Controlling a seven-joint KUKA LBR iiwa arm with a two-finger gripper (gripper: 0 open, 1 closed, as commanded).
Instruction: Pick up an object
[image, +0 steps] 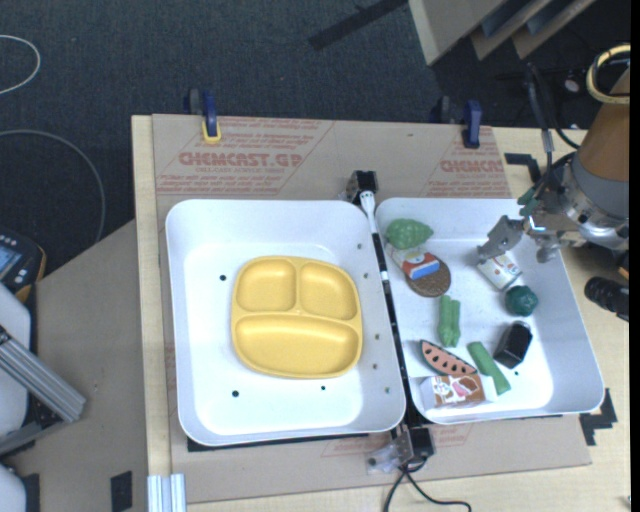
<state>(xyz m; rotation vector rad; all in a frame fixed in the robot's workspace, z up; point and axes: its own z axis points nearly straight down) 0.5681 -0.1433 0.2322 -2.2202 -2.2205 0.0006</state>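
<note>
Objects in right bin (570, 330), gripper (502, 252) above them, open-or-closed unclear, arm cut off at edge.

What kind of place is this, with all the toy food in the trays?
Probably a robot lab, not a kitchen. A robot arm reaches over two white bins on a cardboard sheet clamped to a bench, cables trail across the dark floor, and the food is toys, like the watermelon slice.
</note>
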